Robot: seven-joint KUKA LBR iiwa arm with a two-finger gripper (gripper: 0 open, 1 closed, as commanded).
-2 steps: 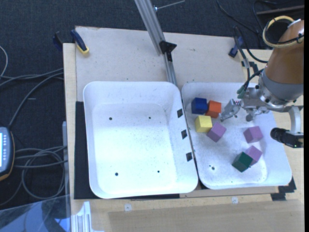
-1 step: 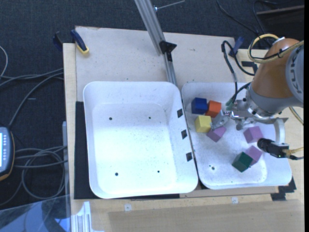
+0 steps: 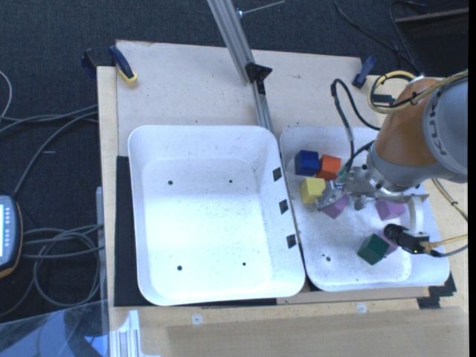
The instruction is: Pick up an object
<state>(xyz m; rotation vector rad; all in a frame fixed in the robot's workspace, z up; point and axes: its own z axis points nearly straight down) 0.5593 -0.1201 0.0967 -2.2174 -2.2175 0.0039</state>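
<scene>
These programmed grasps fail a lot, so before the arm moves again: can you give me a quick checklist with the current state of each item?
1. Gripper is over the right bin, down among the blocks: ok.
2. A block sits between the fingers: cannot tell; the wrist hides them.
3. Nearest candidates: the purple block and yellow block lie right beside the gripper: ok.
4. Target stands apart from neighbours: not ok; the blue block, orange block, yellow and purple ones are clustered.
5. An isolated alternative exists: ok; the green block lies alone.
</scene>
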